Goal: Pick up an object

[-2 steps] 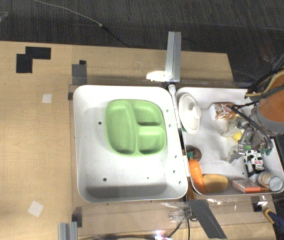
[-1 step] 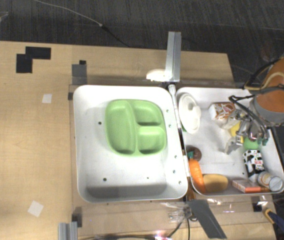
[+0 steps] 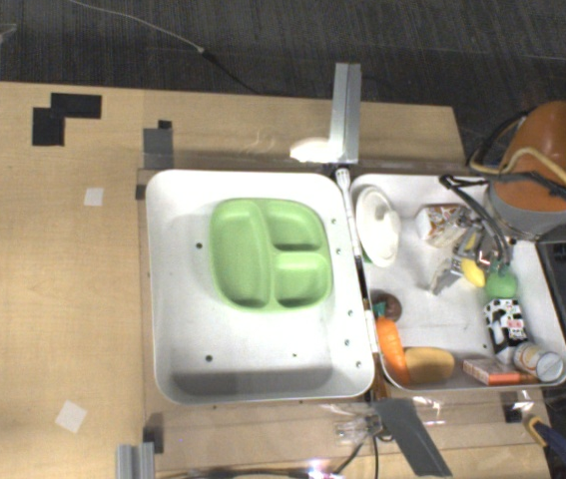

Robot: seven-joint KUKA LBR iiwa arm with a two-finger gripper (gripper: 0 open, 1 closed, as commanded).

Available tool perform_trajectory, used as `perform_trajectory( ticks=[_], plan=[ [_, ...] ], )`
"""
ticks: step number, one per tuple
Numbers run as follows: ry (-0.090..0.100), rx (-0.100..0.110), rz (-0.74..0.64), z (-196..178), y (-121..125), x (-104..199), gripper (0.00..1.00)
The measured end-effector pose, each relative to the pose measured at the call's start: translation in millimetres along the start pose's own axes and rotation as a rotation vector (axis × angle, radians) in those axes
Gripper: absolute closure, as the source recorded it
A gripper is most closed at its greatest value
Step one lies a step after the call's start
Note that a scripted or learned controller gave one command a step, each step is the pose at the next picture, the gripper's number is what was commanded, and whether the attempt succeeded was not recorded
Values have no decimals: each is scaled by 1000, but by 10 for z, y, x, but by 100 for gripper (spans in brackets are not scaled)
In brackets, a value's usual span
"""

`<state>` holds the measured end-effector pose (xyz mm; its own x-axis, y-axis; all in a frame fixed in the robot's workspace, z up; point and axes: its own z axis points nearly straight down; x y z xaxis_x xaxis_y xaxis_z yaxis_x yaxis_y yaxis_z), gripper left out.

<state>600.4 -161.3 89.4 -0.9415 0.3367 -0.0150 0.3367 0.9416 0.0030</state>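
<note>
The right bin (image 3: 432,312) holds several small objects. A white cup (image 3: 376,226) lies by its left wall. An orange carrot (image 3: 390,339) and a tan bread roll (image 3: 428,364) sit at the front left. A yellow piece (image 3: 475,273), a green piece (image 3: 502,285), a black-and-white cow-patterned item (image 3: 507,321), a small jar (image 3: 542,363) and a flat orange box (image 3: 490,372) line the right side. My gripper (image 3: 452,262) hangs low over the bin's back middle, just left of the yellow piece. The arm's orange band (image 3: 554,133) is at the upper right.
The left bin (image 3: 178,367) bears a green divided plate (image 3: 268,252). A metal post (image 3: 346,113) stands behind the wall between the two bins. Black cables (image 3: 482,193) loop over the right bin's back edge.
</note>
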Motion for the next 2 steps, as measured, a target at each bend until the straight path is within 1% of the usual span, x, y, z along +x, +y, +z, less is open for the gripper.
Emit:
perform_trajectory(
  ticks=[1,2],
  plan=[
    [-2,0,158,-7,-46,196,0],
    [-2,1,227,-17,-466,414,0]
  ],
)
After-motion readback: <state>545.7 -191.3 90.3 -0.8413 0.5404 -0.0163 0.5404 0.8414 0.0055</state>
